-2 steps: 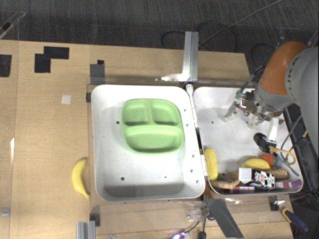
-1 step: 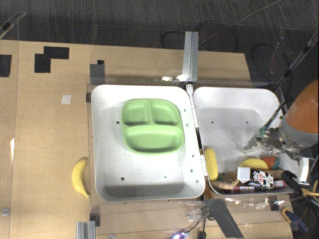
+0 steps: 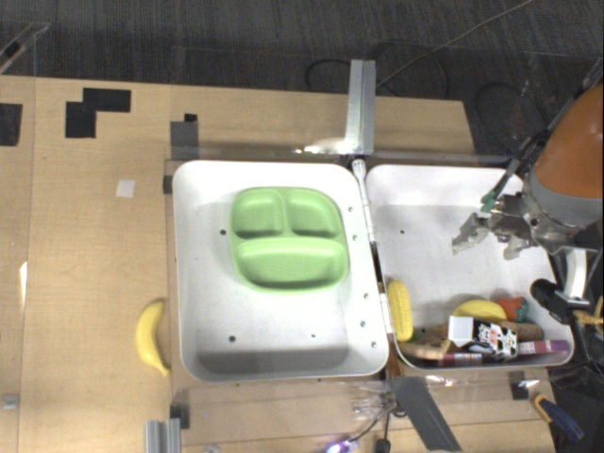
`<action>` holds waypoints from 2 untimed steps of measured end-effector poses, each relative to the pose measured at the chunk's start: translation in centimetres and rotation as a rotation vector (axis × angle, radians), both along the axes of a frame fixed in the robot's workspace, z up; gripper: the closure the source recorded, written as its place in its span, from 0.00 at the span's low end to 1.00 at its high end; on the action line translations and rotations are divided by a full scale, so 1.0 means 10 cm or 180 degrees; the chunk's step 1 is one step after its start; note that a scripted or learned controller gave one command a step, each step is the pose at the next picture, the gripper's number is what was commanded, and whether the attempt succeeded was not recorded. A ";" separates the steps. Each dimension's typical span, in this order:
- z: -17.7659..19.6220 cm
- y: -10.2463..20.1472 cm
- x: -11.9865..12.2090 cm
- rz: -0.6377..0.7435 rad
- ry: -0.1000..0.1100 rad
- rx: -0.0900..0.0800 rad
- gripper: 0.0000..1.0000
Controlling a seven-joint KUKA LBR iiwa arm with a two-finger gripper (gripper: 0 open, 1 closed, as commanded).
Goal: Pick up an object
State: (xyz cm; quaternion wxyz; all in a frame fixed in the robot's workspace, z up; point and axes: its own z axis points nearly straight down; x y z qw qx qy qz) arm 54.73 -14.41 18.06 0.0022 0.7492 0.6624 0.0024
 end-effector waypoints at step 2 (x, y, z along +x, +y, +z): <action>-0.90 0.37 0.10 0.0047 -0.0038 -0.0004 0.00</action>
